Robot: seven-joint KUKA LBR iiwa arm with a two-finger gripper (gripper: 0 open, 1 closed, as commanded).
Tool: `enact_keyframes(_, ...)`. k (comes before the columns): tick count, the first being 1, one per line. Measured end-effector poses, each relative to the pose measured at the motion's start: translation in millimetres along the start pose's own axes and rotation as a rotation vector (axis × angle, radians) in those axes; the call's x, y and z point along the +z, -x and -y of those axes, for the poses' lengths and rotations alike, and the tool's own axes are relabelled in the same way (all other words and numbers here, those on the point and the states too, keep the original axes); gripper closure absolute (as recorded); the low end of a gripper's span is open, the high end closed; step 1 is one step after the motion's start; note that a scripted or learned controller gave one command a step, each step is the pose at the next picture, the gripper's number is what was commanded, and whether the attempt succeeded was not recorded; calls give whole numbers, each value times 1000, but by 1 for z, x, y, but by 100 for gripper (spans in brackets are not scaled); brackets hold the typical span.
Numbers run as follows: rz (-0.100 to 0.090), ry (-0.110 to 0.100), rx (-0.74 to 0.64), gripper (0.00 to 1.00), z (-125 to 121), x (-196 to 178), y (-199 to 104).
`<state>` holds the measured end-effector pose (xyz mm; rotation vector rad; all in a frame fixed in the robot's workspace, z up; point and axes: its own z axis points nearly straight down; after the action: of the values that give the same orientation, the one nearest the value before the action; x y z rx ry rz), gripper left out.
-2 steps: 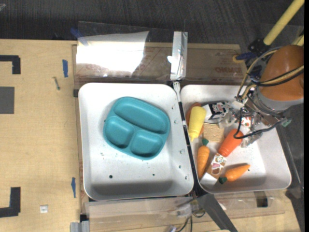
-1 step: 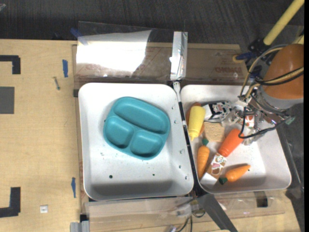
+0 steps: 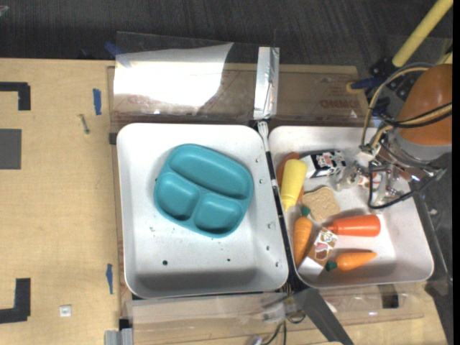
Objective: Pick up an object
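The right bin [image 3: 422, 254] holds several toy foods. A yellow corn-like piece [image 3: 292, 181] lies by its left wall, with a tan cracker [image 3: 323, 202] beside it. One carrot [image 3: 302, 237] lies upright along the left wall, and two more lie across the bin [image 3: 355, 226] [image 3: 352, 260]. Between them is a small printed carton [image 3: 324, 246]. A black-and-white item [image 3: 325, 162] lies at the back. My gripper [image 3: 384, 189] hangs low over the bin's right half, just above and right of the upper carrot. Nothing shows held in it.
The left bin [image 3: 144, 254] holds a teal divided plate [image 3: 203, 188]. A clear plastic sheet [image 3: 172, 77] and a metal strip [image 3: 266, 85] stand behind the bins. Cables [image 3: 381, 92] hang from the arm at the upper right.
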<state>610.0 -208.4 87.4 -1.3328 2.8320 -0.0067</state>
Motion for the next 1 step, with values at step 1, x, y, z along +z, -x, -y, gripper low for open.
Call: enact_keyframes(1,-3,2,116,0,-47,-1,-43)
